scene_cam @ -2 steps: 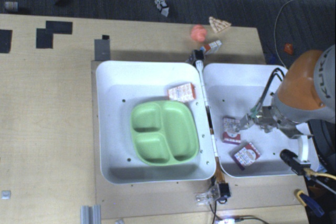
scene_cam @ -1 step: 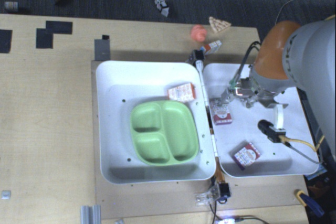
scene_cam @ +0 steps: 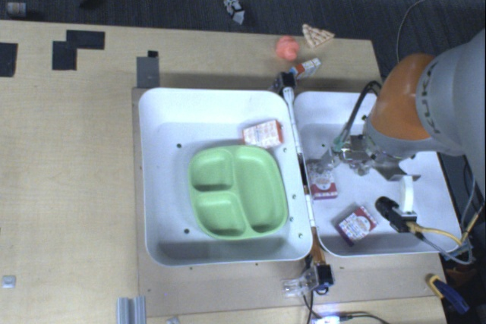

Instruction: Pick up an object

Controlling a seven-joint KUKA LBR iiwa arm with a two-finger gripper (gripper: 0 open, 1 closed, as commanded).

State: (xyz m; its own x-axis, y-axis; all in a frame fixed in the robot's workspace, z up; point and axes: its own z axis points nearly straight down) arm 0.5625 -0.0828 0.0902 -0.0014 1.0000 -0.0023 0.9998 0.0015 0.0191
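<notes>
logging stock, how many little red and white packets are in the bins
3. One packet lies in the left bin just above the green tray. Two lie in the right bin: one by the gripper, one nearer the front. The arm may hide more.

Fixed overhead camera — slanted, both bins (scene_cam: 228,110)

Even, soft overhead light, faint shadows, slightly blurry, low-resolution picture.

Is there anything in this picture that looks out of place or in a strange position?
Yes. A small orange ball, a wedge-shaped pizza-slice toy and a small red-and-white tube lie on the wooden bench behind the white bins, outside them.
</notes>
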